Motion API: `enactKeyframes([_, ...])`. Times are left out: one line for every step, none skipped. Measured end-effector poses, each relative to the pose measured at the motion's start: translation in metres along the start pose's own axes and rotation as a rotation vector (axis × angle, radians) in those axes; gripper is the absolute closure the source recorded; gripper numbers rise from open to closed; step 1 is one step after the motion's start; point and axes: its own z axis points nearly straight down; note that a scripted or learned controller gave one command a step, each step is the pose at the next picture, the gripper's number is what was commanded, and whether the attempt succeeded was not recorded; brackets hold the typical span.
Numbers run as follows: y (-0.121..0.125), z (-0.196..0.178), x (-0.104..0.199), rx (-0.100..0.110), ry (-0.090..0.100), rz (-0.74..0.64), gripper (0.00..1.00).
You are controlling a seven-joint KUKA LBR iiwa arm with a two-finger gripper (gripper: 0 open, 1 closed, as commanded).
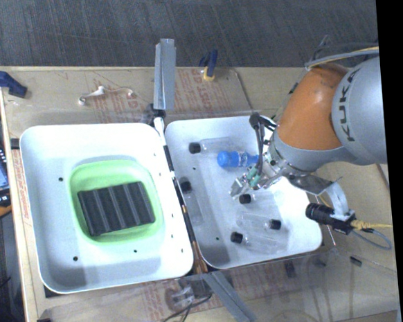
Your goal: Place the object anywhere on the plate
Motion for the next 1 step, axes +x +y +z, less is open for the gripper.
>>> enactKeyframes([0.0,0.0,-0.0001,0.0,0.0,0.0,0.0])
